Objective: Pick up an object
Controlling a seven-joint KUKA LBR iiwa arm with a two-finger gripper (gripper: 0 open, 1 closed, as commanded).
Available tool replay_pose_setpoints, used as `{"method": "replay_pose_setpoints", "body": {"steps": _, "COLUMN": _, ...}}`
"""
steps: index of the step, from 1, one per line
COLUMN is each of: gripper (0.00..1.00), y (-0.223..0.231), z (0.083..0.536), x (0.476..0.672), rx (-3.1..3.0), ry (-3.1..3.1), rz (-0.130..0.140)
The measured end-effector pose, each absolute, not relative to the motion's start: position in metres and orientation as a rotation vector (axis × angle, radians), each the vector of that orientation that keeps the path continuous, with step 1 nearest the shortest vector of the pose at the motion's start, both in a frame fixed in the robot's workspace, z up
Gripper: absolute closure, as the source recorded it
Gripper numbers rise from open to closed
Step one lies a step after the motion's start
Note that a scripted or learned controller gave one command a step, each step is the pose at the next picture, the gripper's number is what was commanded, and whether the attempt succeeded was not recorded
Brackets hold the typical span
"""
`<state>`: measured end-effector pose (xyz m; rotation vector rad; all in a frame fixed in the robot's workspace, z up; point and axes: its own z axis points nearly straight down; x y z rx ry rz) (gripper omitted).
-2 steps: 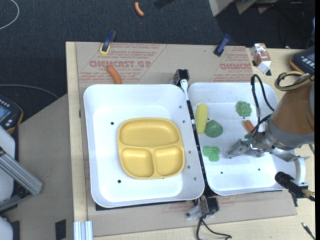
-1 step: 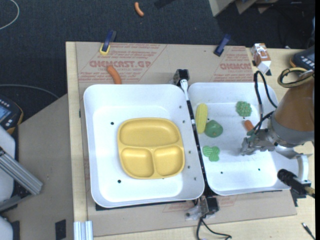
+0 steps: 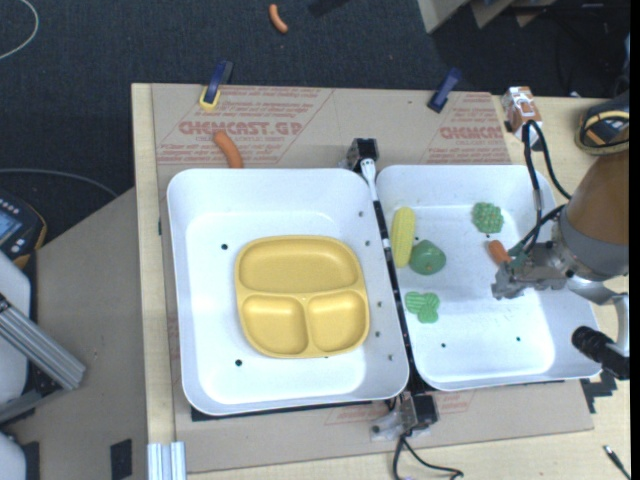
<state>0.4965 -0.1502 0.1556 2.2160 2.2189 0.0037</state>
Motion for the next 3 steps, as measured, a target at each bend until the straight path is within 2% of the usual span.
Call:
{"method": "replay_pose_setpoints", "body": {"steps": 1, "gripper": 1.0, "y": -0.143, "z": 0.214, "x": 0.492, "rx": 2.215, "ry": 2.218, "rz": 0.005}}
{"method": "replay_pose_setpoints", "body": {"steps": 2, "gripper": 1.0, "y": -0.143, "z": 0.226, "x": 0.493, "rx": 2.217, "ry": 2.22, "rz": 0.003}}
{"method": "replay_pose_setpoints", "body": {"steps": 3, "gripper": 1.0, "y": -0.107, "z": 0.232, "x": 0.521, "rx": 2.214, "ry": 2.224, "rz": 0.004}}
